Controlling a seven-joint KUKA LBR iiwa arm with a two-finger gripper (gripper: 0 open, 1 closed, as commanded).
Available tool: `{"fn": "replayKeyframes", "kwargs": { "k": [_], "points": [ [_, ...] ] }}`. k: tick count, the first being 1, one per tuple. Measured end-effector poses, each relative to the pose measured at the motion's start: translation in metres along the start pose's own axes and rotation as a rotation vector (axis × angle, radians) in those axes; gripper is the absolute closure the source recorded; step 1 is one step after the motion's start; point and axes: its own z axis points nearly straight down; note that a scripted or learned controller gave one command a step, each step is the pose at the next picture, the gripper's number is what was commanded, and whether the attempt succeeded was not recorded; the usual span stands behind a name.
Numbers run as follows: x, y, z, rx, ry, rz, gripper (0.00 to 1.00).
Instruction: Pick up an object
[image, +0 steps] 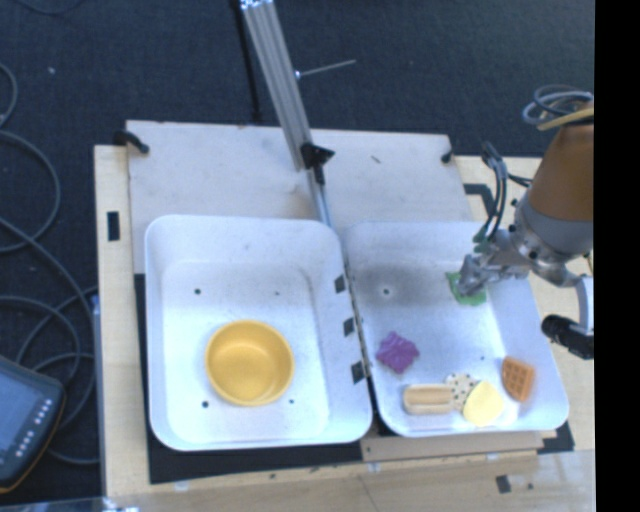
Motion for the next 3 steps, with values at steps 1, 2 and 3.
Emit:
{"fn": "replayKeyframes", "kwargs": {
  "k": [1,2,3],
  "points": [
    [0.050,0.007,0.007,0.002,0.000,0.001,1.00],
    [0.106,0.017,0.011,0.003,0.001,0.000,1.00],
    [0.162,0.025,-0.005,0.001,0.001,-0.001,1.00]
  ]
}}
